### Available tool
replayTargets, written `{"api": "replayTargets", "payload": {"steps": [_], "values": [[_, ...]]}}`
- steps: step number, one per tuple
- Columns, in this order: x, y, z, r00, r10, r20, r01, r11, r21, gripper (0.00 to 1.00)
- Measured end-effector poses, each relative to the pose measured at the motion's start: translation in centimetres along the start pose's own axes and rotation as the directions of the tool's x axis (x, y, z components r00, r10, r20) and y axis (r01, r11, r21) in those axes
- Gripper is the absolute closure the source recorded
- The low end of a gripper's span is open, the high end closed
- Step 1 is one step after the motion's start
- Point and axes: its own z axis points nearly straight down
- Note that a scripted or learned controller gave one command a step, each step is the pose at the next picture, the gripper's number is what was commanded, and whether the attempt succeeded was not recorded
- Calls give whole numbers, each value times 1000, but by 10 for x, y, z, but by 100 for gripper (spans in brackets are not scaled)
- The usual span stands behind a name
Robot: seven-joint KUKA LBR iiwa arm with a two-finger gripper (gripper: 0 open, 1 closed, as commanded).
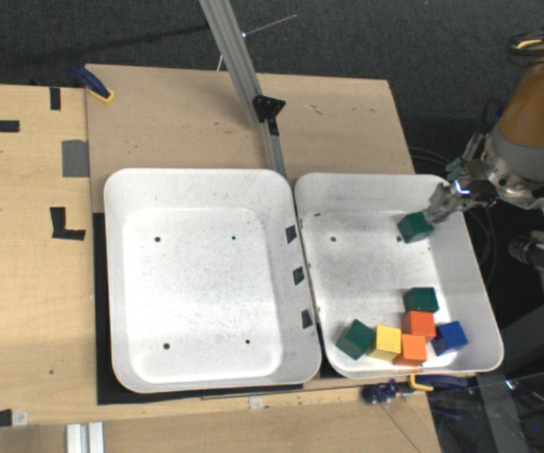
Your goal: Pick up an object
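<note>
The arm (pixel 522 125) enters from the right, with its orange band visible above the wrist. The gripper (pixel 439 204) sits over the upper right part of the right bin (pixel 348 196), tilted down and to the left. Its tip meets a green block (pixel 414 226), which appears slightly raised above the bin floor; whether the fingers pinch the block, or are spread or pressed together, cannot be told at this resolution.

The remaining blocks are clustered in the lower right corner of the right bin:
- a dark green block (pixel 421 299) at the top of the cluster;
- an orange block (pixel 418 324) just below it;
- a blue block (pixel 450 336) to the right;
- a second orange block (pixel 413 347), a yellow block (pixel 388 340) and another green block (pixel 355 339) in a row along the lower edge, touching one another.

The left bin (pixel 121 253) lies beside the right bin, their rims adjoining. Both rest on the wooden bench (pixel 159 111). A metal rail (pixel 239 55) crosses the bench diagonally above the bins.
</note>
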Motion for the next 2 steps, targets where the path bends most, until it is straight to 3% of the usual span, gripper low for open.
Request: {"api": "replayTargets", "payload": {"steps": [2], "values": [[104, 1, 0, 1000, -5, -2, 5, 1000, 2, 100]]}}
